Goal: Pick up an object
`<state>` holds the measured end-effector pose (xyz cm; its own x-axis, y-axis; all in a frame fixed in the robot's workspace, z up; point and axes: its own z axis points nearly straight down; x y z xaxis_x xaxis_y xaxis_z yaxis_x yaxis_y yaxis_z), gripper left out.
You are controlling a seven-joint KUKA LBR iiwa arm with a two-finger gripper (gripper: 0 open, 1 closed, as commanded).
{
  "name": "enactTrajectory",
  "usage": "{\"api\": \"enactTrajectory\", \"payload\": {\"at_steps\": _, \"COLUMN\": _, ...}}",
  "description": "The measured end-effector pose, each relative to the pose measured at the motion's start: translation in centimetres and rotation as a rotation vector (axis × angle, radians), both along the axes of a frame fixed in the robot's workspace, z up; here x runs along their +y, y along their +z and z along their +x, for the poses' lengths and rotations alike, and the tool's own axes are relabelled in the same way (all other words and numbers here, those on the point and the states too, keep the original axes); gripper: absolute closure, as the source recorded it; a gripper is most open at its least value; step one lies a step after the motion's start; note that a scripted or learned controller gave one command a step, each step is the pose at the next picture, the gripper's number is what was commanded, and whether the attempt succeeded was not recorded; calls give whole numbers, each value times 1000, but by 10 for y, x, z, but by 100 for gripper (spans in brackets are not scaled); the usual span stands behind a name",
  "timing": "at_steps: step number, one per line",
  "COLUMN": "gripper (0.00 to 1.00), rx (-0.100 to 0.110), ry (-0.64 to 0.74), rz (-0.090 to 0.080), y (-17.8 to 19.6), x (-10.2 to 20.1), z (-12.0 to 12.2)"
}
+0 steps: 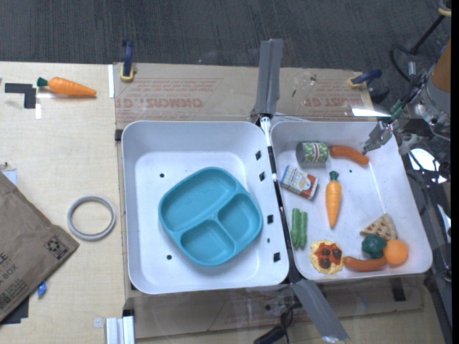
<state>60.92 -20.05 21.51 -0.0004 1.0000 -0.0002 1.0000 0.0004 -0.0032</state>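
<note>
Camera view: the arm comes in from the right, its gripper (376, 139) poised over the far right corner of the right bin (410, 192); whether it is spread or closed cannot be told. Just left of the tip lies a sausage (349, 154), touching a green can (313, 153). Nearer sit a small carton (297, 181), a carrot (333, 199), green beans (299, 228), a pizza (326, 256), a sandwich wedge (379, 227) and an orange (395, 252). The left bin (136, 192) holds a blue divided plate (209, 216).
</note>
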Motion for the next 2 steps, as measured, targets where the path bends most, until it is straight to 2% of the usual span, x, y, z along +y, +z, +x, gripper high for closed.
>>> {"api": "enactTrajectory", "payload": {"at_steps": 1, "gripper": 0, "rx": 1, "ry": 119, "rz": 1, "y": -81, "x": 80, "z": 10}}
{"api": "enactTrajectory", "payload": {"at_steps": 2, "gripper": 0, "rx": -11, "ry": 180, "rz": -1, "y": -119, "x": 71, "z": -21}}
